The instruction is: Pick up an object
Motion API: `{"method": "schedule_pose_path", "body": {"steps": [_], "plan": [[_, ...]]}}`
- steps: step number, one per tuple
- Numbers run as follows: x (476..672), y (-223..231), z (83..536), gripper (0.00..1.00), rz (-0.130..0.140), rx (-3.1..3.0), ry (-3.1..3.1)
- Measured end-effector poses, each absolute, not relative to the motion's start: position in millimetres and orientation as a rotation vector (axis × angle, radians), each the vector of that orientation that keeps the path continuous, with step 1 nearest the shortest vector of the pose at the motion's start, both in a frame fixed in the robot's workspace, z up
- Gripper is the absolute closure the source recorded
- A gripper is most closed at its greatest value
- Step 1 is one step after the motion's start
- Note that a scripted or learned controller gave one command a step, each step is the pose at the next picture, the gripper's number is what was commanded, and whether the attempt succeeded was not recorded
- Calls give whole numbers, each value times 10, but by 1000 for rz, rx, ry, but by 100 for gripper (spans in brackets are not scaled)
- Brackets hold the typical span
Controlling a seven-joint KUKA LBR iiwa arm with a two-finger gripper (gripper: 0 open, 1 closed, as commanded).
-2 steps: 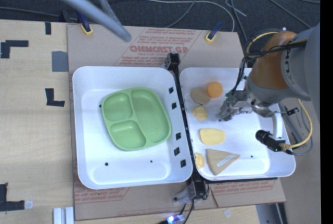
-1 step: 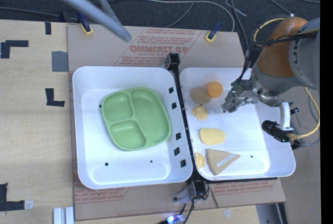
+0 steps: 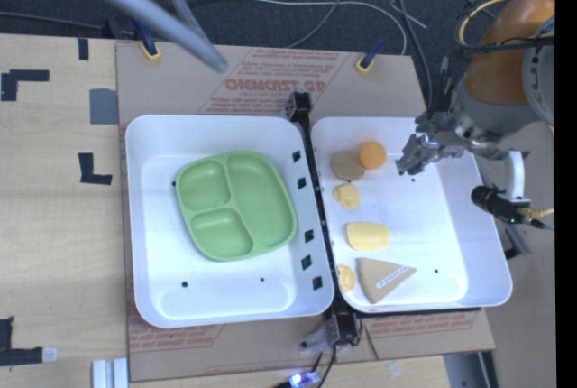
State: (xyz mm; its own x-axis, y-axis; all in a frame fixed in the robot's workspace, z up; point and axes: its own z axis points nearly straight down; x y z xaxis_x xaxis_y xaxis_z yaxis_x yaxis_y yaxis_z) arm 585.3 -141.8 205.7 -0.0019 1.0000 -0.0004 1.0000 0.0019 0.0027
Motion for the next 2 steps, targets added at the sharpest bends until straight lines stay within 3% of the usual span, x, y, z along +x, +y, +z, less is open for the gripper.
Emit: {"method": "schedule_pose_path", "body": {"steps": [1,2], "plan": [[5861,-1414,2468,100,3,2218,2222],[5830,-888,2525,100,2,2215,2229]]}}
